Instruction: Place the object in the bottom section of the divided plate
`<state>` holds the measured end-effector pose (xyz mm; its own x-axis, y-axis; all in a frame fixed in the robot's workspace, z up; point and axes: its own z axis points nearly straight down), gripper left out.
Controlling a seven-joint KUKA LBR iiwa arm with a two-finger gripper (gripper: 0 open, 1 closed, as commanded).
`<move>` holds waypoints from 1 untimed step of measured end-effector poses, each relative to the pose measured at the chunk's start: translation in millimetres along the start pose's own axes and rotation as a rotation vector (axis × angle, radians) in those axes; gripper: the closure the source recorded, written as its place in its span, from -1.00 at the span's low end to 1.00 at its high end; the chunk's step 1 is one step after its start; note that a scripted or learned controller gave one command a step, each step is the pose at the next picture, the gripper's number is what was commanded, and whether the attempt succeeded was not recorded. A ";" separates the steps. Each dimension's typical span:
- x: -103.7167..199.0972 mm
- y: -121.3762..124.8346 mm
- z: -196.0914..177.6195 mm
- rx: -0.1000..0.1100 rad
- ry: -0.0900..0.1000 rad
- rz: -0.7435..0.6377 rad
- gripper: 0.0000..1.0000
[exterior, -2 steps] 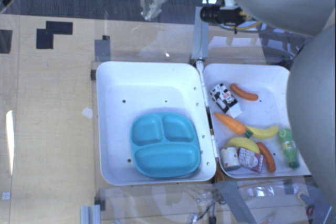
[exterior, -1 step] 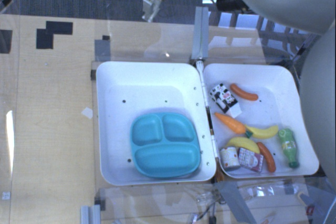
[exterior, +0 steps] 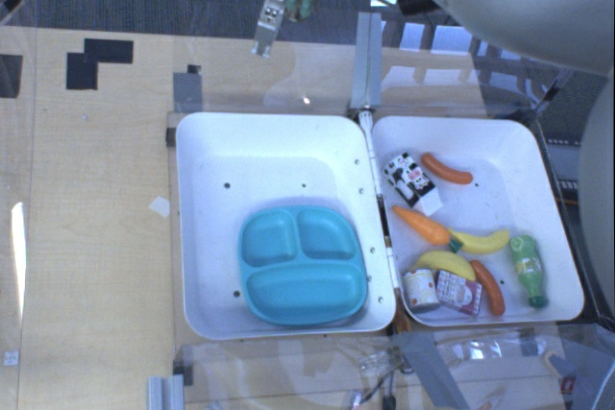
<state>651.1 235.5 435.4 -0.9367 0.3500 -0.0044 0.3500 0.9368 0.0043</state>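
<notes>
Camera view, looking down on the bench. The landmark was the light-blue, three-section divided plastic plate (exterior: pixel 303 266), which lay flat in the lower half of the left shallow white bin (exterior: pixel 207 206). Its wide bottom section faced the near rim of that bin, and two smaller sections sat behind it. All three sections were bare.

Right of the plate, across the divider, the right shallow white bin (exterior: pixel 538 168) held the loose objects. Nearest the plate were an orange plastic carrot (exterior: pixel 423 226), a small white cup-shaped container (exterior: pixel 419 290) and a yellow toy banana (exterior: pixel 446 263). A second yellow banana (exterior: pixel 483 241) lay just beyond the carrot. A black-and-white patterned carton (exterior: pixel 409 180) and an orange-red toy sausage (exterior: pixel 447 169) sat toward the far right of the plate. A red-pink printed packet (exterior: pixel 460 292) touched the cup, with a second orange-red sausage (exterior: pixel 490 287) beside it. A green plastic bottle (exterior: pixel 528 270) lay farthest from the plate.

The grey arm's two-finger gripper (exterior: pixel 279 10) hung well behind the plate, past the far rim of the left bin, over the wooden bench top (exterior: pixel 86 206). It was small and seen at a slant, so whether its claw was open or closed could not be told; nothing appeared to be held in it.
</notes>
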 end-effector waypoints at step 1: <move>-6.4 1.7 5.4 -0.002 -0.002 -0.415 1.00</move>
<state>657.7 234.8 430.1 -0.9983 -0.0578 -0.0076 -0.0578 0.9983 0.0035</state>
